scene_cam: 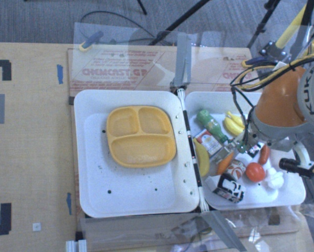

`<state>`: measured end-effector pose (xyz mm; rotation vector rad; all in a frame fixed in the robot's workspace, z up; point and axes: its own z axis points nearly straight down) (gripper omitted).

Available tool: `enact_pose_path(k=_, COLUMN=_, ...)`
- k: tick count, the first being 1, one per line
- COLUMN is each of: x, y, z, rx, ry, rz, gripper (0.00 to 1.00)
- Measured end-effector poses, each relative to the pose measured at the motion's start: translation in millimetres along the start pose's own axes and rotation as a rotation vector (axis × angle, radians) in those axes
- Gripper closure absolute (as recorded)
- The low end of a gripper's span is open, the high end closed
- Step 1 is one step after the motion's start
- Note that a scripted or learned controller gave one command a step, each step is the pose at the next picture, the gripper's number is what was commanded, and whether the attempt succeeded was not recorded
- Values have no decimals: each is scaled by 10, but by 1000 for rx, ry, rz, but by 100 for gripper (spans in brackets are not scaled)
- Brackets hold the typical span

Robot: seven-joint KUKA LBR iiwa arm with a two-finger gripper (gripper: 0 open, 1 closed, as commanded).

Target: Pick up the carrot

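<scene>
Looking down on the bench, I see the gripper (pixel 244 147) low in the right bin (pixel 296 193), under the arm's orange band (pixel 280 101); the wrist and cabling hide the fingers, so I cannot tell how it is set or whether anything is held. Its tip sits just beside the upper end of the carrot (pixel 226 161), but contact cannot be confirmed.

The carrot is a short orange piece, lying tilted, its upper end toward the gripper and its lower end toward the bin's left side. It rests among other items in the right bin: a yellow banana (pixel 202 160) lies just to its left along the dividing wall, a small red-and-white carton (pixel 208 142) sits just above it, and a green bottle (pixel 211 125) lies further up. A second bunch of yellow bananas (pixel 233 123) lies near the gripper's upper side. A red tomato (pixel 255 172) sits to the right of the carrot, with a black-and-white box (pixel 229 188) below and a white lumpy item (pixel 275 178) near the bin's right rim.

In the left bin (pixel 89 182) I see a yellow three-compartment plate (pixel 141 136), well apart from the carrot.
</scene>
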<state>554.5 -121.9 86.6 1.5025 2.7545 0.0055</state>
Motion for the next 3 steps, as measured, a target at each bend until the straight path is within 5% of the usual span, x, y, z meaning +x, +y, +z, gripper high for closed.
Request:
enact_pose_path(k=1, x=-17, y=13, z=-111, rx=-6, ry=-4, rz=4, gripper=100)
enact_pose_path(k=2, x=478, y=442, z=-982, rx=0, ry=-1, rz=-519, gripper=100)
enact_pose_path(k=3, x=469, y=459, z=-1083, rx=-6, ry=-5, rz=-517, gripper=100)
